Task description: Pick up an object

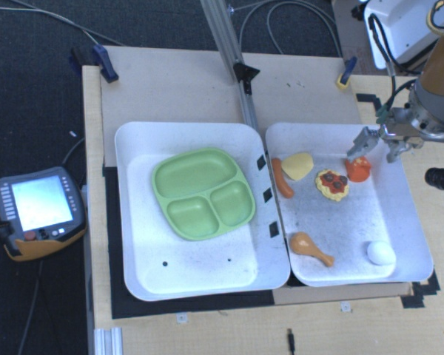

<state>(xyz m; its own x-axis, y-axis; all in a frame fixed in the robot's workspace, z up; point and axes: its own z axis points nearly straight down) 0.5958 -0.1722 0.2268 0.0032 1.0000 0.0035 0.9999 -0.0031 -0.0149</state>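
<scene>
While the arm's upper part is cut off at the right edge, a white egg [380, 253] and drumstick [311, 248] lie nearest in the right bin [418, 228]; farther back, a small pizza [332, 184], sausage [283, 177] and yellow piece [298, 166]. Spread wide, the gripper [377, 148] hovers just above a red tomato [359, 169], gripping nothing.

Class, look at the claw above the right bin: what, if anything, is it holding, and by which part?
Nothing. The claw hangs open above the right bin, its fingers spread, with the tomato lying just below, not between them.
</scene>
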